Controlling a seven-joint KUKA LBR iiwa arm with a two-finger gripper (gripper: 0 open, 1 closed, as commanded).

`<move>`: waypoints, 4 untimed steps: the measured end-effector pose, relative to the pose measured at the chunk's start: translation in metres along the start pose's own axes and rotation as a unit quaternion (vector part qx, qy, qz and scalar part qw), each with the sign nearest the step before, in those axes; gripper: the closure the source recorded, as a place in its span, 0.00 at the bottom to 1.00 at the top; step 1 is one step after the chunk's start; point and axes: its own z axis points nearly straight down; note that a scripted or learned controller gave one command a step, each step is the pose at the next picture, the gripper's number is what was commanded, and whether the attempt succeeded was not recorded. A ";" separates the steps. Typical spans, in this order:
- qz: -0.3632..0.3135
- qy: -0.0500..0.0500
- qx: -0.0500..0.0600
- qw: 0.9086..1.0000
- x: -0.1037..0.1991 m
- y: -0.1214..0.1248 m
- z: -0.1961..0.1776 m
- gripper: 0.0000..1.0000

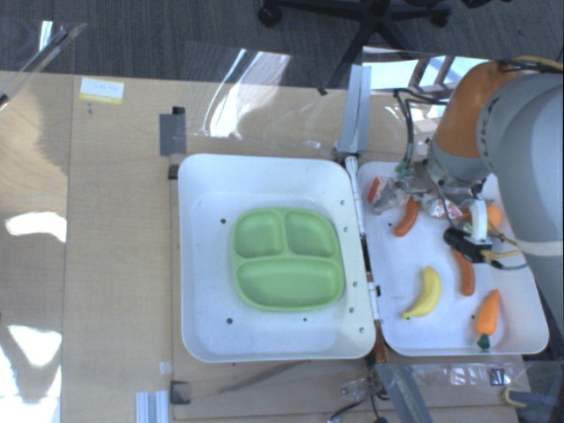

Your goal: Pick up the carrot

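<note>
Carrot (pixel 487 313) in right bin (pixel 529 340), beside banana (pixel 425 293).

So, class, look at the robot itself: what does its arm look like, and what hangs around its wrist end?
The arm is a bulky, rounded grey shell with a smooth orange band above the wrist. Thin dark cables loop beside that band. The gripper at the end is small, metallic grey hardware; a black-and-white fitting sits close by.
</note>
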 end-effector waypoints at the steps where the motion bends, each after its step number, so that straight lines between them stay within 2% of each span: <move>1: -0.016 0.000 -0.001 1.000 0.005 -0.052 -0.002 0.00; 2: -0.011 0.001 0.000 1.000 -0.004 -0.001 0.000 0.00; 3: -0.006 -0.003 0.021 1.000 0.000 0.016 0.001 0.00; 4: 0.030 0.000 -0.001 1.000 -0.002 -0.050 -0.002 0.00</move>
